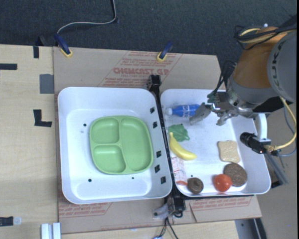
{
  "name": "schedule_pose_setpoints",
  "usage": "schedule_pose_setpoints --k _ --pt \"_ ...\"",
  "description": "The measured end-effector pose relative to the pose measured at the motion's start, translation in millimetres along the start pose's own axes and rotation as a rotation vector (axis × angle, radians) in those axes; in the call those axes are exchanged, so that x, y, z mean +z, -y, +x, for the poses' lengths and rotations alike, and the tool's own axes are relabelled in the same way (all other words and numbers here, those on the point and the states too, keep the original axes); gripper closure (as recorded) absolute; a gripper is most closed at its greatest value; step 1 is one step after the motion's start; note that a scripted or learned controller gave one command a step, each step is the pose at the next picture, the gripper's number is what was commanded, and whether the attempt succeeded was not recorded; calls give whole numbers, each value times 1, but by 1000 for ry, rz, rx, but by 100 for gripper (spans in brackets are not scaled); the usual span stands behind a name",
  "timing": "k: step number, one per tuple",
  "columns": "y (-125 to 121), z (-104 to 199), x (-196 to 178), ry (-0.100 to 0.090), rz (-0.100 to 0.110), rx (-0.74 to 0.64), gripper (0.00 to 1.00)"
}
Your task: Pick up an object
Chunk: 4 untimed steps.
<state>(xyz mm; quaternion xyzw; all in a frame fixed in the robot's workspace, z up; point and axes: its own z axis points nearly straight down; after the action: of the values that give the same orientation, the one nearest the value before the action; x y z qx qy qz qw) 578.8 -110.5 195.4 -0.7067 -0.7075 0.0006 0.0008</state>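
Two white bins sit side by side on the tabletop (20,133). The left bin (70,143) has a green plate (121,144) with three parts in it. The right bin (254,178) has many small things.

A blue and clear bottle (184,110) lies on its side near the top of the right bin. Just below it is a small green leafy toy (179,133). A yellow banana (179,149) lies under the green toy, and its top seems to touch it. Close to the bin's left wall, low down, is a red and white wrapper (178,169). A little brown donut (195,184) sits near the bottom edge. Beside it, a bit apart, is a red tomato (222,182). A round brown cookie (235,174) touches the tomato on its right. Above the cookie is a tan piece of bread (228,151).

The grey and orange arm (259,68) comes in from the right. The pincer (212,114) hangs over the top part of the right bin. Its two fingers are spread apart, and nothing is between them. One finger (201,112) points at the bottle's right end and is very near it. I cannot tell if it touches. The other finger (223,117) is over bare white floor of the bin.
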Motion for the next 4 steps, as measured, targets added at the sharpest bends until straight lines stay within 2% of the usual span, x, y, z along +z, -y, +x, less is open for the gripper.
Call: schedule_pose_setpoints --k 1,2,3,4 --pt "-42 12 65 1 2 0 0" --pt "-80 12 114 -2 35 7 0" --pt "-89 -75 27 3 -4 2 0" --pt "-47 -19 74 -1 1 0 0"
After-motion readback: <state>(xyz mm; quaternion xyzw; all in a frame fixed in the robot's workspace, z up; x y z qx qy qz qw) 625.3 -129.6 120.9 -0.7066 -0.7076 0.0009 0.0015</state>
